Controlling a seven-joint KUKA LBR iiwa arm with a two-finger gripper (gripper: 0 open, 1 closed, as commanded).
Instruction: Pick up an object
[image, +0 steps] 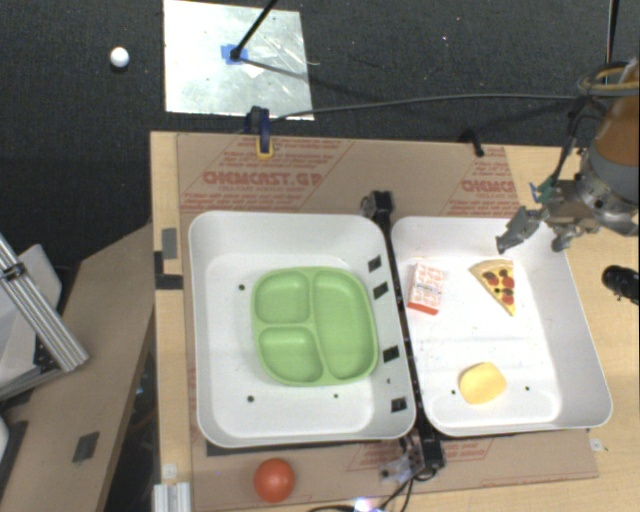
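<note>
pizza slice (496, 283): toy one, flat in the right bin (575, 330), upper part, closest thing to the arm so I'd guess that's the target
neighbours: small red-and-white packet (427, 288) to its left, yellow lump (482, 383) nearer the front edge, all well apart, so there's room to come down
hand (541, 230): hanging over the bin's far right corner, fingers spread, holding nothing, just beside the pizza
left bin (215, 300): green divided tray (313, 325) in the middle
counter (180, 150): red ball (273, 479) sits loose out front
</note>
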